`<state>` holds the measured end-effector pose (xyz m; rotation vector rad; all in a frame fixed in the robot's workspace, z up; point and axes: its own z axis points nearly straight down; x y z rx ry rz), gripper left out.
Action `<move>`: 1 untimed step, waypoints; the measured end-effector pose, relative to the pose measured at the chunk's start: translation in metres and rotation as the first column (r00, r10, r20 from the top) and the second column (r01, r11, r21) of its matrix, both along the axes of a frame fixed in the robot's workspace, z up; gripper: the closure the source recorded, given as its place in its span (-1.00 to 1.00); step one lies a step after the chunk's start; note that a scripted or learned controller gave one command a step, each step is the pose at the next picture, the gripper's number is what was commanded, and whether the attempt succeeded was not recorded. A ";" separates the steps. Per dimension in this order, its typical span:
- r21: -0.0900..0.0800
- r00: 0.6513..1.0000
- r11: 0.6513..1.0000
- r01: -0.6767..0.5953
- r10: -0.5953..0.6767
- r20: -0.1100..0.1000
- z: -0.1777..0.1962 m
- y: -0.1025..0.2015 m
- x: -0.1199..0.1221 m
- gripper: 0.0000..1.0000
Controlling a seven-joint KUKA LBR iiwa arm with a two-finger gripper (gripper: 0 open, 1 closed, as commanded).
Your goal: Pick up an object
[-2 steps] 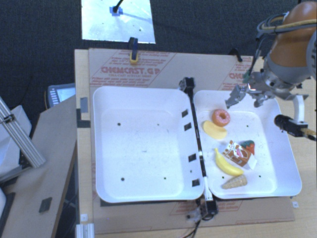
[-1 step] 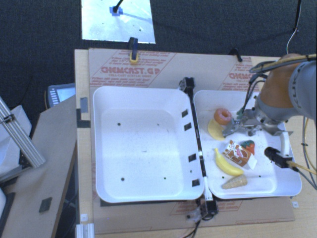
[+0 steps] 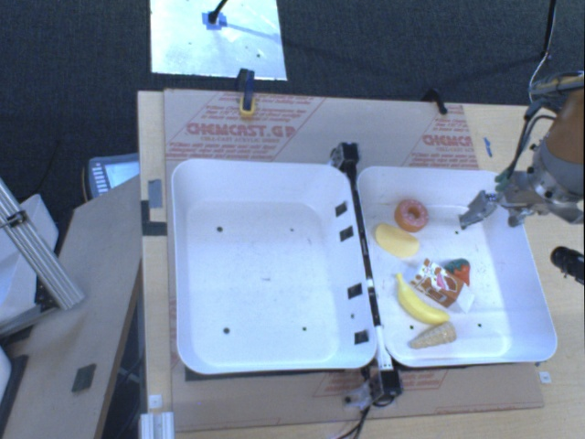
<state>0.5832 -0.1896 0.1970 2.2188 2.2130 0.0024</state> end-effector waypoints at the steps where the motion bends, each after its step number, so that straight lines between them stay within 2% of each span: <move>1: 0.005 1.000 1.000 -0.003 0.003 -0.012 -0.118 -0.016 0.024 -1.00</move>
